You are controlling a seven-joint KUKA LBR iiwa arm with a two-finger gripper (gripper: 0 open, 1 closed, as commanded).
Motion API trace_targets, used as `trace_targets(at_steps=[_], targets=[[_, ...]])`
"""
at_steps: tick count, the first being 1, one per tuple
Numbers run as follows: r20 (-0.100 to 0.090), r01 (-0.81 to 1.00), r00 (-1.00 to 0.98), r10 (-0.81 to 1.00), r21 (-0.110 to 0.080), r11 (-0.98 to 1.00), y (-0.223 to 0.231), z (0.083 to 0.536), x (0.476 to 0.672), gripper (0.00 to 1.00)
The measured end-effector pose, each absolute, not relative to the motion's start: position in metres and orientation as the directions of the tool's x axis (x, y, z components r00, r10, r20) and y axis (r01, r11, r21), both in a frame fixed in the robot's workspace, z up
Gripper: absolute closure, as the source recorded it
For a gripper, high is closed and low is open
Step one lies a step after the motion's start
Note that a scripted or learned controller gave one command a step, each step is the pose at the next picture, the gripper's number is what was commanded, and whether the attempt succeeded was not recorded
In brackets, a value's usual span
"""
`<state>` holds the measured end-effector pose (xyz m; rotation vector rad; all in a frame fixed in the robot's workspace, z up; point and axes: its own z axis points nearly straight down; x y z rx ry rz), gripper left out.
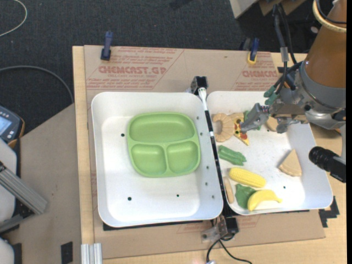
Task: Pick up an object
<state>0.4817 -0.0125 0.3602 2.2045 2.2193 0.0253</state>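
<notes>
Two shallow white bins are seen side by side on the bench. In the left bin, at the middle left of the frame, a green divided plate is laid flat, with nothing in its three compartments. In the right bin, right of centre, the toy food is gathered: a tan cookie-like piece at the upper left of the bin, a small red and yellow piece just beside it, a green pepper below, then a corn cob, a green leafy piece and a banana packed close at the lower edge, and a tan wedge lying apart to the right.

A miss is the likely failure: the pieces near the pincer are small and crowded, so one may be nudged aside or two caught together, and the bin wall is close.

The pincer is seen at the upper right, low over the red and yellow piece. Whether it is apart or together cannot be told, and nothing is seen held between its tips.
</notes>
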Motion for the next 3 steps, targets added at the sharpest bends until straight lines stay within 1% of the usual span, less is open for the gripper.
trace_targets(at_steps=[1, 2, 3], targets=[[-0.001, 1.000, -0.001, 1.000, 0.004, 0.001, -0.015, 0.362, 0.480, 1.00], [0.001, 1.000, 0.001, 1.000, -0.017, -0.001, -0.001, 0.213, 0.488, 1.00], [0.007, 1.000, -0.016, 1.000, 0.002, 0.016, 0.135, 0.259, 0.478, 1.00]])
